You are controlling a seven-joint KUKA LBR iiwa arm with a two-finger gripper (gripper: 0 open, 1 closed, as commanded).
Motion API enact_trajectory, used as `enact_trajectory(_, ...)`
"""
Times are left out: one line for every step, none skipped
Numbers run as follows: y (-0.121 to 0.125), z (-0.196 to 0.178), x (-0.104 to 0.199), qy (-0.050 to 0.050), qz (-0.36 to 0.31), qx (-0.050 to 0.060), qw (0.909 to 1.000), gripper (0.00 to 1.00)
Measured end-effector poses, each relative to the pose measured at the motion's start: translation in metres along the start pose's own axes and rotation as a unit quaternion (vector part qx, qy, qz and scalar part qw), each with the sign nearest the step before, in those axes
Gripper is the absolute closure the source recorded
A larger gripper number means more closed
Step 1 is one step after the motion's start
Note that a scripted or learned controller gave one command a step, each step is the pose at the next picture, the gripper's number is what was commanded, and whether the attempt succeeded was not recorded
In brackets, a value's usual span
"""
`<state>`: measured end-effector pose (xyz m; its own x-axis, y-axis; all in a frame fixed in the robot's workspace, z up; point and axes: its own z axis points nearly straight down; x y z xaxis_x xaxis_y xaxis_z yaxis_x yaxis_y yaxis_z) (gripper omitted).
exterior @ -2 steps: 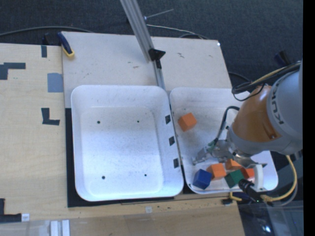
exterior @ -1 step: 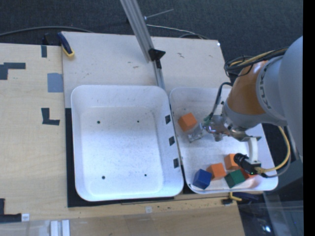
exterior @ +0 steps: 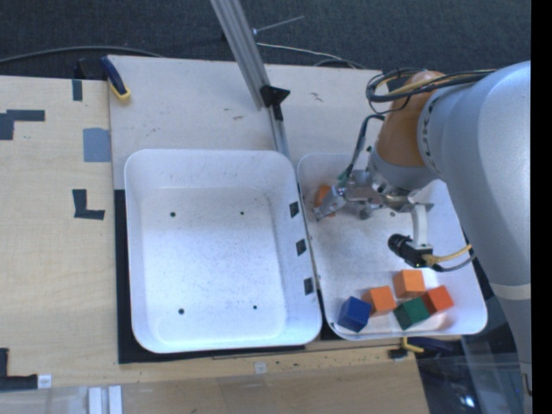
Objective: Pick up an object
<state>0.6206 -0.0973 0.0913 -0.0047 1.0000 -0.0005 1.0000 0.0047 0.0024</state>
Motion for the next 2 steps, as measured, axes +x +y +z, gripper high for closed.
enact_trajectory(0.037,-0.002,-0.021,0.002,-0.003,0.028,0.9996,0.00)
enact_trajectory(-0.014,0.000,-0.037,0.000,0.004,0.004,1.0000,0.00)
